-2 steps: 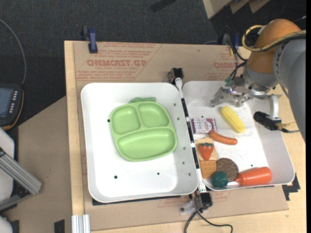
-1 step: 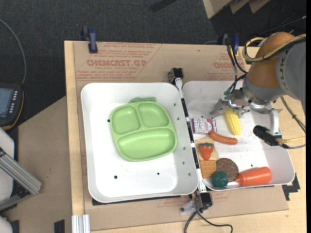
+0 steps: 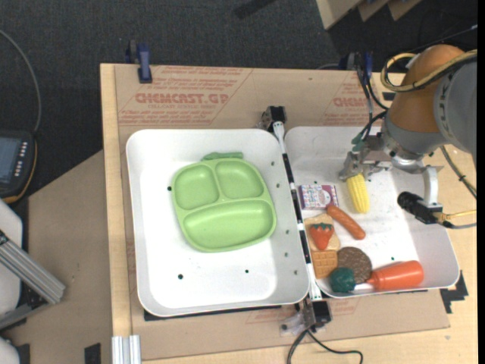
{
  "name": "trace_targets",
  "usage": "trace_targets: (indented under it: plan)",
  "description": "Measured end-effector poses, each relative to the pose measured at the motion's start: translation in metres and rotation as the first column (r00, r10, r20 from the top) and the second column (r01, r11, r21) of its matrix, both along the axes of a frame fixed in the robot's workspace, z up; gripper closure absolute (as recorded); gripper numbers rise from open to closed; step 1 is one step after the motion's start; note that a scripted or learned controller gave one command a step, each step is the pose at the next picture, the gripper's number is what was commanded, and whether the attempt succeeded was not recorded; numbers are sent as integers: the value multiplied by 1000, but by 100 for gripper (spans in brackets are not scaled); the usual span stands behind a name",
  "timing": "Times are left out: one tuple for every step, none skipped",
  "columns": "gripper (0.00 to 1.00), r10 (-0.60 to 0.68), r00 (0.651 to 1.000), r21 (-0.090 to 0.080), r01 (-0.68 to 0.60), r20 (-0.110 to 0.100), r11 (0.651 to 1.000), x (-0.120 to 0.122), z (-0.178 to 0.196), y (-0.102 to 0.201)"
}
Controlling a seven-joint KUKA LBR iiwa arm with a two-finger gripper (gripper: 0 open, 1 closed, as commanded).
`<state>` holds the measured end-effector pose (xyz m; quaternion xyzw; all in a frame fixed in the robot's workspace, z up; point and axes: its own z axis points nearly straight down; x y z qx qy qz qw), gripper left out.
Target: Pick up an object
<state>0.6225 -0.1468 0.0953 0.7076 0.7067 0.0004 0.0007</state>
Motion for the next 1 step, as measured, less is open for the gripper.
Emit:
trace_targets:
  plan:
    - [100,11,1000,2,-11,12,1000,32,97,85]
